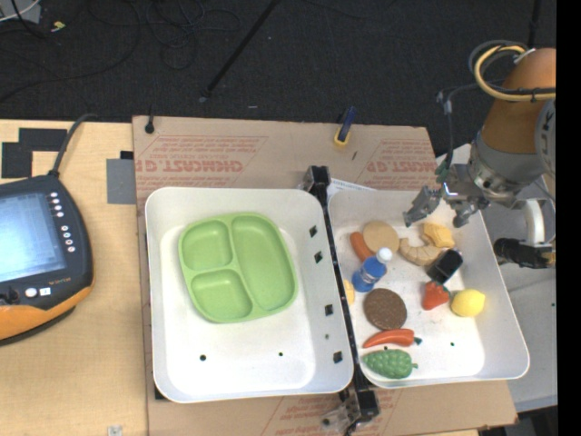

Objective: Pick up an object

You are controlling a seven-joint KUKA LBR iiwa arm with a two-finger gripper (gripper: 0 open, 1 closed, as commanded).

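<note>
The bench is seen from one camera fixed high above, tilted down, with both white bins (pixel 241 384) in frame.

Green divided plate (pixel 238 268) in left bin (pixel 163 334); teach pendant (pixel 36 252) at far left.

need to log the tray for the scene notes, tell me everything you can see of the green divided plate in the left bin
The green divided plate is light green and looks like matte plastic, a rounded rectangle with a raised rim. Ridges split it into three wells: two smaller ones on the left and a long one on the right. It lies flat and slightly rotated on the floor of the left bin, nearer the far wall. No item sits in its wells, and only the bin floor touches it.
</note>
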